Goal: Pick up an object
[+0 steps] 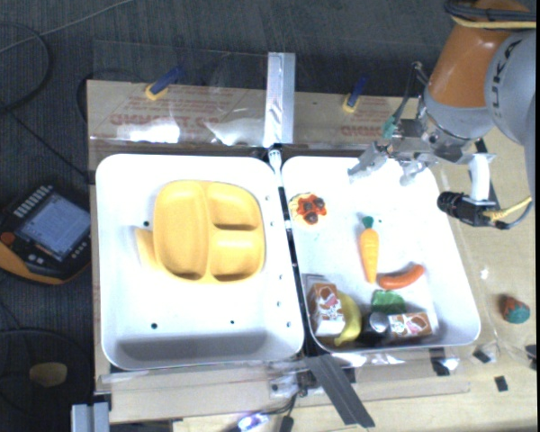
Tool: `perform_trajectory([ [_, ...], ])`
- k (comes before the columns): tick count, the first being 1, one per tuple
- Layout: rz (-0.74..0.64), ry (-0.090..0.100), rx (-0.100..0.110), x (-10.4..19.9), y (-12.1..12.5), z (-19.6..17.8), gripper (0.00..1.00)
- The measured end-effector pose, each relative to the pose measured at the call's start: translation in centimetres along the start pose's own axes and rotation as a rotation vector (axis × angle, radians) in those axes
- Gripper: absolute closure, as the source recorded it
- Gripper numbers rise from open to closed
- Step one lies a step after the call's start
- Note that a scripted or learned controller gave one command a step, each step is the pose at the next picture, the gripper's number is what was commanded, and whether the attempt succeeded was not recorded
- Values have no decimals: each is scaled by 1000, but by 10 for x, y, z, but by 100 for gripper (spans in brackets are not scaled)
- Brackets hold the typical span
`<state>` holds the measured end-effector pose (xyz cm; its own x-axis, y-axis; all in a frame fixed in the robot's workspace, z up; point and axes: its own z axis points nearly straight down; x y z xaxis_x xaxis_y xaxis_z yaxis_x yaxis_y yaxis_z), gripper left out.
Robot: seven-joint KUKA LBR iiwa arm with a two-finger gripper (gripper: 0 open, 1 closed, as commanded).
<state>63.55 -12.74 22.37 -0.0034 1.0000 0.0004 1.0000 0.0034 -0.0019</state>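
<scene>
two bins (117, 268), one carrot (368, 250), one sausage (400, 276)

A handheld control pendant (38, 234) with a dark screen lay on the dark floor, off the bench's left edge. Two clamps, one blue-handled (164, 81) and one yellow and blue (354, 97), sat along the bench's far edge. A metal divider strip (280, 97) stood between them. A small orange and teal item (514, 310) rested near the bench's right edge.
</scene>
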Motion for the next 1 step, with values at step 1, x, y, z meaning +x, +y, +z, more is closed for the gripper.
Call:
perform_trajectory([
  [1,-82,0,-2,-42,-9,130,0],
])
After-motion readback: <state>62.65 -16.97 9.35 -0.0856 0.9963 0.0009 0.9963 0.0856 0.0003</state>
